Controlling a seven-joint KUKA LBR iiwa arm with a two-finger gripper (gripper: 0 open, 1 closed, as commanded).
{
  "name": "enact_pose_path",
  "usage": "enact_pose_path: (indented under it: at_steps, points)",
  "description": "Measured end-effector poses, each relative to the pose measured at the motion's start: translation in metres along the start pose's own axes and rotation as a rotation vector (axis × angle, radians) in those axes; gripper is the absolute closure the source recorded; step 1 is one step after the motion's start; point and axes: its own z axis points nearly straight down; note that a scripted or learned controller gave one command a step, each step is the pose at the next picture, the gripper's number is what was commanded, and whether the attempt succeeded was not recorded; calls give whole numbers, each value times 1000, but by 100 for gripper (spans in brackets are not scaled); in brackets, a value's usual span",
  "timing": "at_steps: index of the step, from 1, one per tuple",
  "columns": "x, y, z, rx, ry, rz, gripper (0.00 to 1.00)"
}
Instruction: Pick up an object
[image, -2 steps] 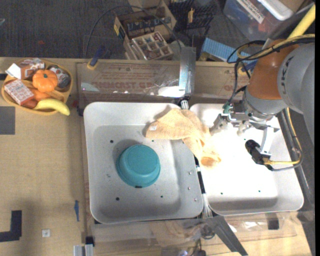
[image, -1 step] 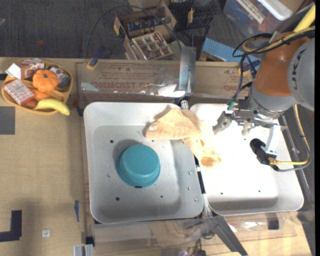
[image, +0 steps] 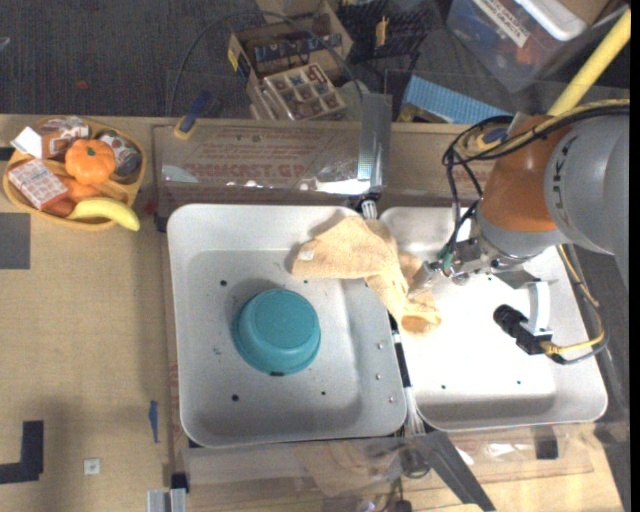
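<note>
left bin: teal bowl at centre, floor open at 9 and 5 o'clock | tan cloth drapes the divider at 1 o'clock | right bin: floor open at 6 o'clock

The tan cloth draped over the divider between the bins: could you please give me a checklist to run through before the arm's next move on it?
1. Cloth located: ok. The tan cloth lies across the divider, mostly in the left bin, one end hanging into the right bin.
2. Gripper near cloth: ok. The gripper sits in the right bin beside the hanging end.
3. Cloth between fingers: cannot tell.
4. Other objects clear of the path: ok. The teal bowl sits apart from the cloth, lower in the left bin.
5. Cloth free to lift: cannot tell, since it drapes over the divider.
</note>
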Motion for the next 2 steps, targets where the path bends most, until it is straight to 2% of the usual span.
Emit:
enact_pose_path:
  at_steps: [1, 2]
  points:
    - [-1, 1, -12, -6, 0, 3, 100]
    - [39, 52, -95, 7, 0, -31, 100]
